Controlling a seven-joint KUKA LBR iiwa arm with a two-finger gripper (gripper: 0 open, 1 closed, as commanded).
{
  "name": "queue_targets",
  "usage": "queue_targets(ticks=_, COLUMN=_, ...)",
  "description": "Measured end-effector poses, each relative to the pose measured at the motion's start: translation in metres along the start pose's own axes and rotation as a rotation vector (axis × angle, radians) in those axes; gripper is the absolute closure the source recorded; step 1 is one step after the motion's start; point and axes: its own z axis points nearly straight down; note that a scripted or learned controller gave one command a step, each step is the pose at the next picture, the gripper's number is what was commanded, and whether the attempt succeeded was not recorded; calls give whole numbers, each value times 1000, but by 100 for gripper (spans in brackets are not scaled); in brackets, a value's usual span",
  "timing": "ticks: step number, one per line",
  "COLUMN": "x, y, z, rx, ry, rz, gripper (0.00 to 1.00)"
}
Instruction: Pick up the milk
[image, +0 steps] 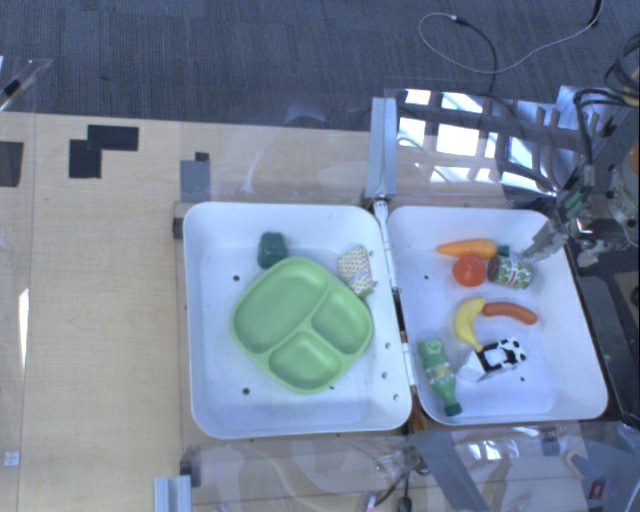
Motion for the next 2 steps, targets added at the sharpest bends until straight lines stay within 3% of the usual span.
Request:
queue_targets(ticks=1, x=-25, y=-25, z=124, rx=2, ry=1, rz=129, gripper=0)
queue_targets(ticks=2, x=24, y=-74, z=177, rx=-7, ry=0, rz=194, gripper=0)
